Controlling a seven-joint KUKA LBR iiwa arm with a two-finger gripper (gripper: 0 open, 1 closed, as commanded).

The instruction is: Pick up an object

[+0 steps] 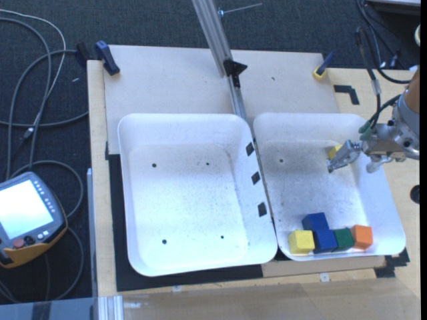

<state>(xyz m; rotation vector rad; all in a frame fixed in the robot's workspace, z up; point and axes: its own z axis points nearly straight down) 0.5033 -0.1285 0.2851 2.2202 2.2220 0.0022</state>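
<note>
Several blocks lie huddled at the right bin's front edge: a yellow block, a blue block, a green block and an orange block. My gripper hangs over the right bin's far right part, well behind the blocks. It is open, and nothing lies between its fingers. A small yellow piece shows right beside the left fingertip; I cannot tell whether they touch.
The left bin stands beside the right one, with black clips on the shared wall. A slanted metal pole rises from behind the bins. Blue and yellow clamps hold the board's back corners. A teach pendant lies at far left.
</note>
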